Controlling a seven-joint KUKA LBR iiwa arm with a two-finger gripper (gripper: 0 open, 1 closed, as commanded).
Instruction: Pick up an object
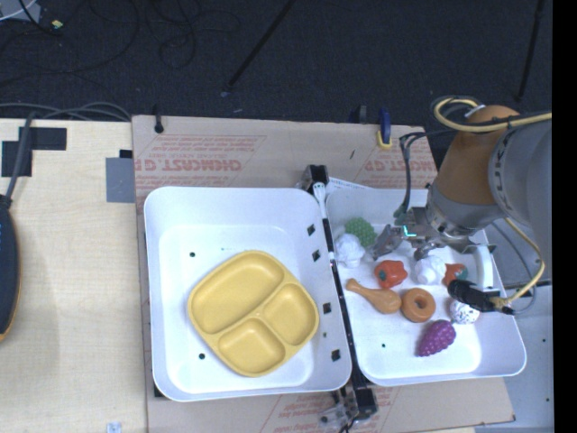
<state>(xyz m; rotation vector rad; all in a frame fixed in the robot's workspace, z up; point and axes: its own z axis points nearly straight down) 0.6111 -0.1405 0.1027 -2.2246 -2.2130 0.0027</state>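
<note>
Gripper (394, 239) sits low over the upper part of the right bin (505, 354), reaching in from the right edge of the frame; its dark fingers appear spread a little, with nothing visibly between them, though the fingertips blur into the bin's clutter and the opening is hard to judge. Just below the gripper lies a red-orange pepper-like toy (390, 272), close to the fingertips, contact not resolvable. To the gripper's left, a green leafy toy (361, 231) and a white crumpled item (348, 250) just beneath it. Tan drumstick-shaped toy (375, 296): long axis runs from upper left to lower right, narrow end toward the upper left, bulbous end beside the brown doughnut (417, 305). Purple grape cluster (435, 338) lies lower right of the doughnut, long axis tilted, broad end upper right. Under the wrist, a white object (430, 266), a small red piece (453, 271) and a spotted white ball (465, 312) are partly hidden by the arm and a black cable. Left bin (171, 332) holds a yellow three-compartment tray (253, 312), turned diagonally, well apart from the gripper.
</note>
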